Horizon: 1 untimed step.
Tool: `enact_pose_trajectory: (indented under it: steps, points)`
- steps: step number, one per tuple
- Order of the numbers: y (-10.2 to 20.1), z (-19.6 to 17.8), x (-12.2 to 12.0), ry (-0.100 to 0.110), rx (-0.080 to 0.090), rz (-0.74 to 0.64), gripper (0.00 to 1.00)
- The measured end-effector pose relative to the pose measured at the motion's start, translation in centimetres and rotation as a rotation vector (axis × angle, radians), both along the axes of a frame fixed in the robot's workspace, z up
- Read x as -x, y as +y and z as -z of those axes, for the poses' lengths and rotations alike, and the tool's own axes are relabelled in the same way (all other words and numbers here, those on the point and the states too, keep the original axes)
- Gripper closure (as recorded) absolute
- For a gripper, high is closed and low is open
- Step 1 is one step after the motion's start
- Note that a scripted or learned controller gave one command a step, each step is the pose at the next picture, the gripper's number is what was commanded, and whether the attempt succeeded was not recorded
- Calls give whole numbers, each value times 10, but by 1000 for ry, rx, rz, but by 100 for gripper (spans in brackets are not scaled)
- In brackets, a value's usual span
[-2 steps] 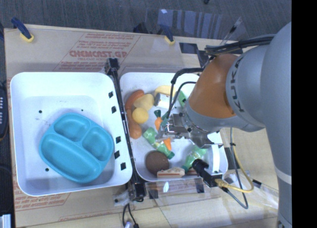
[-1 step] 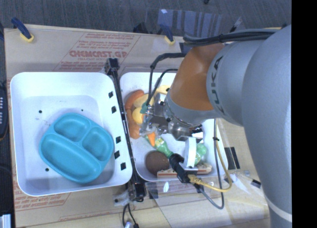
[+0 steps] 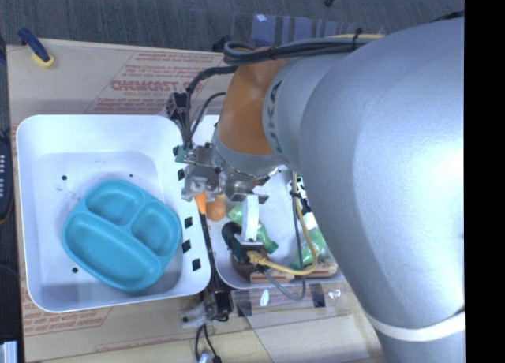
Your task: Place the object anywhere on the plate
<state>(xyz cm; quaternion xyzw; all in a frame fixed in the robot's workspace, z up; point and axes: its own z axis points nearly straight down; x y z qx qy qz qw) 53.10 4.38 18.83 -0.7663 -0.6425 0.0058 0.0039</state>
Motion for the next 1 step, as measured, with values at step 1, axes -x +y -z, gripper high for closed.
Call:
enact_pose_trajectory:
  steps: [1]
  points:
    - [-1,-2,-1,-3,0,3,0]
